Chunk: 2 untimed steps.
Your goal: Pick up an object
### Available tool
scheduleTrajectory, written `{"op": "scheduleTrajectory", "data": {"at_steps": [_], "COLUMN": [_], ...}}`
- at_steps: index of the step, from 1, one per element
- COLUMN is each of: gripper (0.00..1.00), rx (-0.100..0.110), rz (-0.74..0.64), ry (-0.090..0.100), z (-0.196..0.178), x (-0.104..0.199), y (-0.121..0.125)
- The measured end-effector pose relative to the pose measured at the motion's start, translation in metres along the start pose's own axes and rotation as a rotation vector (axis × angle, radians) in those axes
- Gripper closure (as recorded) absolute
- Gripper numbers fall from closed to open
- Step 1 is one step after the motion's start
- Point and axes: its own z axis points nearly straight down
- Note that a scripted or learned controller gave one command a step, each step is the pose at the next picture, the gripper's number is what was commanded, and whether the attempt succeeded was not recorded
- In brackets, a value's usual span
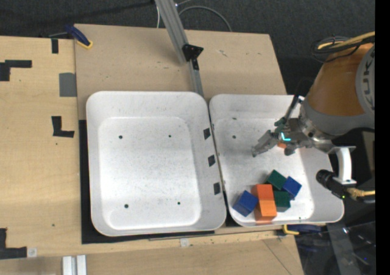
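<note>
Two white bins (91,109) are sitting on a wooden bench (30,115); the gripper (275,144) is hovering with jaws spread open, gripping nothing, above the blocks (268,197). No legible writing.

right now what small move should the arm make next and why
Probably shift toward the bin's near edge and descend. The gripper hovers over bare floor in the right bin, while the orange block, blue blocks and green blocks sit clustered nearer the camera, with nothing seen between the jaws.

the tan bench (152,54) bears two white bins (97,146) side by side.
</note>
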Motion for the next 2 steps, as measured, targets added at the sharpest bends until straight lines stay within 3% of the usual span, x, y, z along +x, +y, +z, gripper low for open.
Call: {"op": "scheduleTrajectory", "data": {"at_steps": [1, 2], "gripper": [0.00, 0.00], "rx": [-0.004, 0.002], "rz": [-0.001, 0.000], "ry": [-0.001, 0.000], "z": [-0.002, 0.060], "x": [0.000, 0.006], "y": [0.001, -0.005]}}
